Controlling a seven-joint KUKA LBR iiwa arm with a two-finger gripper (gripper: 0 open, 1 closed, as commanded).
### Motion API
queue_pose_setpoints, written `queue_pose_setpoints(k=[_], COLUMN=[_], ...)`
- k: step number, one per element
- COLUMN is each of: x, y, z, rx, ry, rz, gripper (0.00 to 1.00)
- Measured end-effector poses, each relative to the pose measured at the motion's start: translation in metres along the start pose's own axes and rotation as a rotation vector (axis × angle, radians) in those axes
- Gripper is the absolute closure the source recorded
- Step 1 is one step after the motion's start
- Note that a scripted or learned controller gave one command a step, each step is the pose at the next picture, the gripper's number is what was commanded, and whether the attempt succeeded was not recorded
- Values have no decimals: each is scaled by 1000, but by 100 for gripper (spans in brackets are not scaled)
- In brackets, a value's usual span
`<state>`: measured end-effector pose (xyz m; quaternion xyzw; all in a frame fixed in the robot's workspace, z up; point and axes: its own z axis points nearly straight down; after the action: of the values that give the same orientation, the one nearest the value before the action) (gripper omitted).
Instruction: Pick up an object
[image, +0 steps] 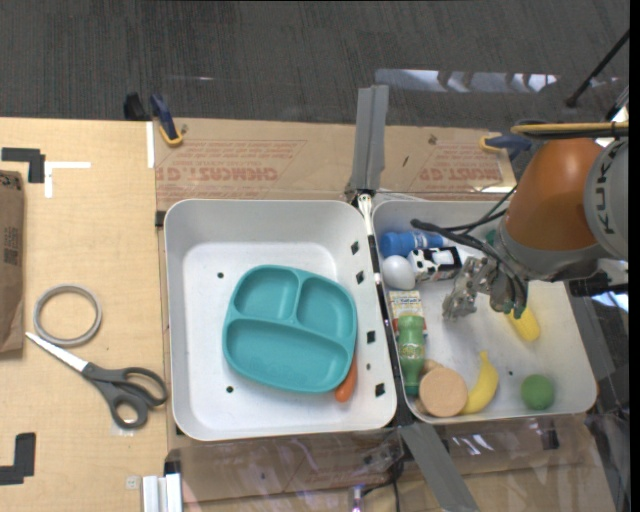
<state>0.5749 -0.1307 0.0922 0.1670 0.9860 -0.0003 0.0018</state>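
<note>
Candidate objects, right bin (575, 330): yellow piece (525, 325) just beside claw (485, 292); banana (484, 383), green ball (538, 391), tan disc (443, 391) nearer the front. None lifted. Claw low in the bin, finger state cannot be told. Grasp judged outstanding.

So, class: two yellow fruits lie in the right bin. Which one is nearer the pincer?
The smaller yellow piece, just beside the pincer; the banana lies lower, by the round tan disc.
</note>
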Motion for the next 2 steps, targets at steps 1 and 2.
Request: queue_pose_setpoints(k=[1, 2], x=[50, -26], y=[-97, -87], z=[0, -1], rx=[0, -1], ry=[2, -2], rz=[-42, -54], gripper=[0, 0])
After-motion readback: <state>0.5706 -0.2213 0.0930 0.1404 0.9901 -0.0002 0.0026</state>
